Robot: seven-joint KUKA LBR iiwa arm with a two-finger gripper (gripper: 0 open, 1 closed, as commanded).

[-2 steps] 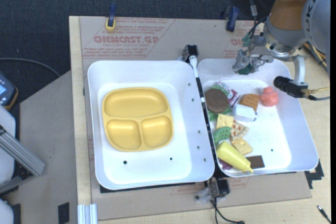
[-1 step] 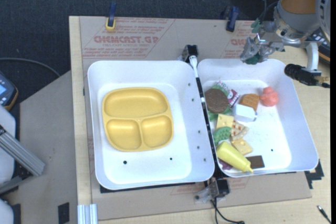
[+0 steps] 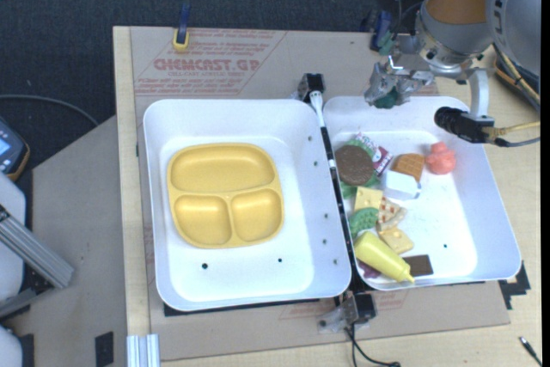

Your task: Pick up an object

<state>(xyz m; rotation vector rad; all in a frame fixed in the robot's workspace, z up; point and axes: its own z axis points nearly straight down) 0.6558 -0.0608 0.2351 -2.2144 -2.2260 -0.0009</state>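
Observation:
My gripper [image 3: 388, 92] hangs over the far rim of the right bin [image 3: 481, 228], raised above it. A small green object [image 3: 386, 97] shows between its fingertips, and the fingers look shut on it. Below and nearer, a heap of toy food lies along the bin's left side: a brown round patty [image 3: 352, 165], an orange piece [image 3: 410, 164], a white block [image 3: 401, 185], a pink item [image 3: 440, 158], a yellow cheese wedge [image 3: 368, 198], a cracker [image 3: 392, 215], a yellow banana-like piece [image 3: 382, 257] and a brown bar [image 3: 419, 266].
The left bin [image 3: 163, 142] holds a yellow divided plate [image 3: 226, 193]. A black cylinder with a cable [image 3: 460, 124] juts over the right bin's far right corner. Black clips [image 3: 311, 86] sit on the seam between the bins. The right bin's right half is bare white.

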